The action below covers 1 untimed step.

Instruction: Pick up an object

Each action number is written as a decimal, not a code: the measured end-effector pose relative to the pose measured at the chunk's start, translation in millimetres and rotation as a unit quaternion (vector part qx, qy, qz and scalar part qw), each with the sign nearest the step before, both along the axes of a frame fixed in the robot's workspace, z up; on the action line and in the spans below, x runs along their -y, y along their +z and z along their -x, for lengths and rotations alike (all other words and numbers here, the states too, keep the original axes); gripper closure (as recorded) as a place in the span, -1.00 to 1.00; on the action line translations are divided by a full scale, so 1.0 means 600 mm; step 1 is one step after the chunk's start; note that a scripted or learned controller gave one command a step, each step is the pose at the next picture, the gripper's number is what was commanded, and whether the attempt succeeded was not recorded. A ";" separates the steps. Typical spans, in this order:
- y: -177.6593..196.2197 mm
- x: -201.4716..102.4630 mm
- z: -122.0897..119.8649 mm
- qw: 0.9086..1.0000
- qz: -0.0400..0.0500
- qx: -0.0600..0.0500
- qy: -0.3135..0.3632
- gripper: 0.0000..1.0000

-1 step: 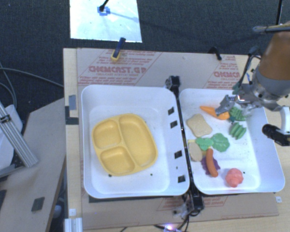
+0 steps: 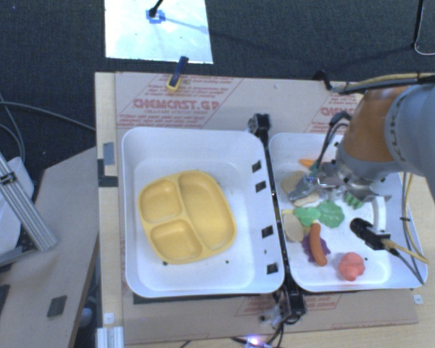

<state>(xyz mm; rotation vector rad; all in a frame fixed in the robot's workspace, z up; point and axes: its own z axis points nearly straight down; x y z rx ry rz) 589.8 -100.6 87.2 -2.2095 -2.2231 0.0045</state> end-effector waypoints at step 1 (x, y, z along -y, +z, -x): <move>0.000 -0.015 0.092 1.000 0.003 0.009 -0.003 -1.00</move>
